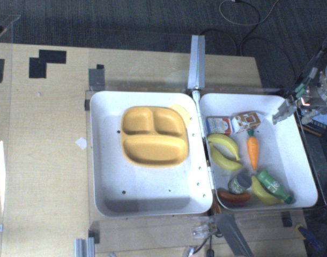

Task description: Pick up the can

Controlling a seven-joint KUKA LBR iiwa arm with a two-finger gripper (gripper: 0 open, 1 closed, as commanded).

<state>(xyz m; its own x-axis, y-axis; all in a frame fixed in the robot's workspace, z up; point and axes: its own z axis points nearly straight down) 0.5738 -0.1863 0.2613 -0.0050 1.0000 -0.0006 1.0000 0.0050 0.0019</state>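
Note:
The can (240, 183) stands upright near the front of the right bin (303, 165); I see its grey lid and a dark greenish side. It is wedged between a red sausage (234, 197) in front, a banana (225, 151) behind and a green bottle (274, 186) to its right. My gripper (285, 111) hangs over the bin's far right corner, well apart from the can, with nothing seen in it.
The right bin also holds a carrot (252, 150), two small cartons (231, 123) at the back and another yellow fruit (263, 193) under the bottle. A yellow divided tray (154, 135) lies in the left bin (107, 186). A metal post (197, 63) stands between the bins.

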